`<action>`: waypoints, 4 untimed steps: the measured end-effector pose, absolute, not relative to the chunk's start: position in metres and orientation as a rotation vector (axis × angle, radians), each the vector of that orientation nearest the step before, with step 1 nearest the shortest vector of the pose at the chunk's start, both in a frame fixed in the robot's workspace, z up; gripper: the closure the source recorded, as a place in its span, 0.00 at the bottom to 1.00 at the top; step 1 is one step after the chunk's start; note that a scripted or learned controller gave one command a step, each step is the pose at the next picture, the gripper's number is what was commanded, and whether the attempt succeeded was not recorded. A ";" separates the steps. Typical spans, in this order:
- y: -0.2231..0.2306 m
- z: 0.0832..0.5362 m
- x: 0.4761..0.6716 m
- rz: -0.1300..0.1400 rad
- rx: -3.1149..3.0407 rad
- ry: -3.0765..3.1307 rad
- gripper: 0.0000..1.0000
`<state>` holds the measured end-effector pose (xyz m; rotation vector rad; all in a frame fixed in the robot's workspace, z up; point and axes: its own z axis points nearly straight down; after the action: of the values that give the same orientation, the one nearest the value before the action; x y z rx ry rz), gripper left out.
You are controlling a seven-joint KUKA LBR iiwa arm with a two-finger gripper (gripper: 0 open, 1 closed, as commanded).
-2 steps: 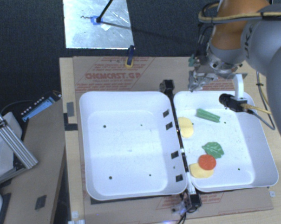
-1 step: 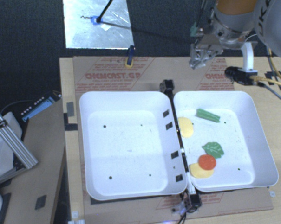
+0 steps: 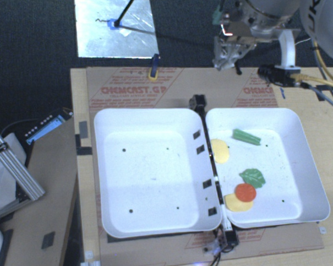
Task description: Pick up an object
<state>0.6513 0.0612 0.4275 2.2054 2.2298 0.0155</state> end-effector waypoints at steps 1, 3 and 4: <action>0.087 0.459 0.643 0.007 2.212 2.227 1.00; 0.130 0.505 0.579 0.005 2.214 2.227 1.00; 0.156 0.537 0.532 0.007 2.213 2.229 1.00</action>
<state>0.5324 0.1560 0.5371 2.2125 2.2289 0.0071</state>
